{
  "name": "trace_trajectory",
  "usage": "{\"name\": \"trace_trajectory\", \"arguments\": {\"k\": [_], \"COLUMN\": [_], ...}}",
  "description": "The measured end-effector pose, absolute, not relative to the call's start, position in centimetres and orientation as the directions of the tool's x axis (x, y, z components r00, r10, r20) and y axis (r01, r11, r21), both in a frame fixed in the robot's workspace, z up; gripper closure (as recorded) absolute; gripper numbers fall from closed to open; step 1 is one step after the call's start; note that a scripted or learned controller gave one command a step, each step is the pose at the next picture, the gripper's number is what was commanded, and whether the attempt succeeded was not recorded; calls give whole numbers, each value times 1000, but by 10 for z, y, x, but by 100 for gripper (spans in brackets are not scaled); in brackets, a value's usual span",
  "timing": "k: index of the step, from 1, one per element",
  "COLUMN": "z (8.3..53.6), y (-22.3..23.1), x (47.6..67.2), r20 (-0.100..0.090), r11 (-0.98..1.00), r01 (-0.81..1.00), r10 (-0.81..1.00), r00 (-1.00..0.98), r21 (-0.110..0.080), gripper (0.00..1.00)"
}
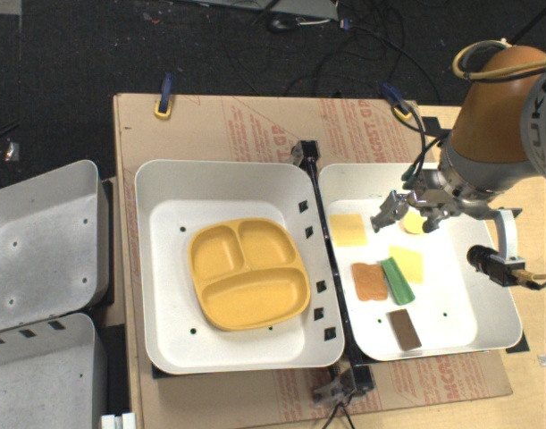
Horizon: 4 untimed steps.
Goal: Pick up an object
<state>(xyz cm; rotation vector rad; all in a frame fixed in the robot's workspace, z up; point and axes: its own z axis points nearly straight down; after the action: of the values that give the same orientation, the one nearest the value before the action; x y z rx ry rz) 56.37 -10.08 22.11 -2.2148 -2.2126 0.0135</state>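
My gripper (408, 216) hovers over the upper middle of the right bin (487, 329), its fingers spread apart. A small yellow lump (414, 226) lies on the bin floor just below and between the fingertips, partly hidden by them and not clamped. Further left lies a pale yellow square (348, 230). Toward the front are an orange-brown slab (370, 281), a green stick (399, 280) resting beside a yellow piece (412, 264), and a dark brown block (403, 329).
The left bin (165, 329) holds a yellow divided plate (249, 273). A black divider (324, 257) runs between the bins. A black-tipped fitting (491, 262) sticks out over the right bin's right side. Grey trays (40, 239) lie off the bench at left.
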Motion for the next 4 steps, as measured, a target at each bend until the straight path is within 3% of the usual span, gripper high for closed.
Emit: {"name": "trace_trajectory", "arguments": {"k": [1,3,4], "z": [228,121,91], "y": [-101,-96,-96], "x": [566,569,569], "r20": [0,1,0], "r11": [1,-1,-1], "r01": [1000,1000,1000], "r10": [1000,1000,1000], "r00": [-1,1,1], "r21": [-1,-4,-2], "gripper": [0,0,0]}}
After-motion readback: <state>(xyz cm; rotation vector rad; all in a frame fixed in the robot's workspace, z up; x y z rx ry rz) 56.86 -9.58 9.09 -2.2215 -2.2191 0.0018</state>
